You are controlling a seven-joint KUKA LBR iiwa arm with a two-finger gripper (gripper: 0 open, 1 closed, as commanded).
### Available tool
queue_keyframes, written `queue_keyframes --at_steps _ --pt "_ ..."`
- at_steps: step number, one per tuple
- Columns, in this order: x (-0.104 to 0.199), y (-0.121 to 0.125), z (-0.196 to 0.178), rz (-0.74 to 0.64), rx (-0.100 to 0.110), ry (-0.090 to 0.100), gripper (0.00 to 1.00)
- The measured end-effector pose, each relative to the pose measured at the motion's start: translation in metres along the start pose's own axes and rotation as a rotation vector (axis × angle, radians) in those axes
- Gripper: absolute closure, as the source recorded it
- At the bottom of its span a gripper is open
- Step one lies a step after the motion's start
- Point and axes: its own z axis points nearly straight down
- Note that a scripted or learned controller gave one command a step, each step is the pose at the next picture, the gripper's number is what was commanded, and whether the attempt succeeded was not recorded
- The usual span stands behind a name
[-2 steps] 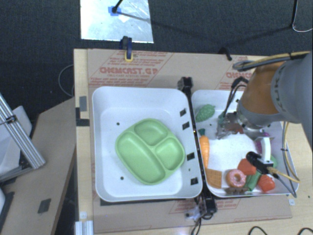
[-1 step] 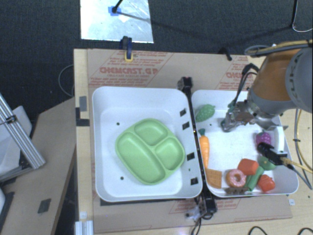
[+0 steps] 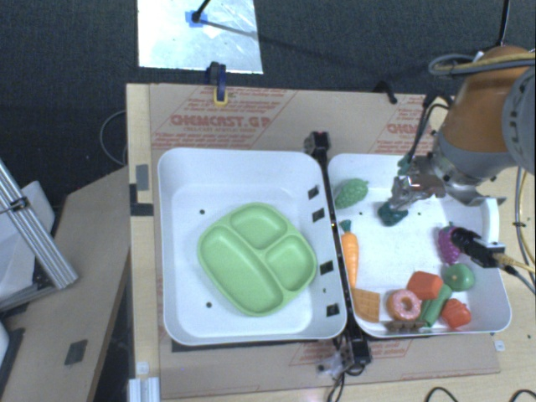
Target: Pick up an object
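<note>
Tool [image 3: 402, 198] is positioned low in the right bin [image 3: 501, 308], directly over a dark teal object [image 3: 390, 216] near the bin's upper middle. Finger spacing can't be told from this view; no grasp is confirmed. Green leafy item [image 3: 351, 193] is seen just left, carrot [image 3: 349, 256] below it. Green divided plate [image 3: 255, 259] sits in the left bin [image 3: 180, 182].

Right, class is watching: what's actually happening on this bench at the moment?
A grey and orange robot arm reaches in over the right bin, its gripper down at a dark teal object. Whether it has a grip cannot be seen. Toy foods lie around it: a carrot, a doughnut, a green leafy piece. The left bin holds a green divided plate.
</note>
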Motion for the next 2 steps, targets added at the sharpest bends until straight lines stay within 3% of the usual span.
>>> queue_keyframes --at_steps 1,2 --pt "0.0 0.001 -0.017 0.0 0.003 0.001 1.0" --pt "0.053 0.014 -0.026 -0.005 0.003 0.003 1.0"
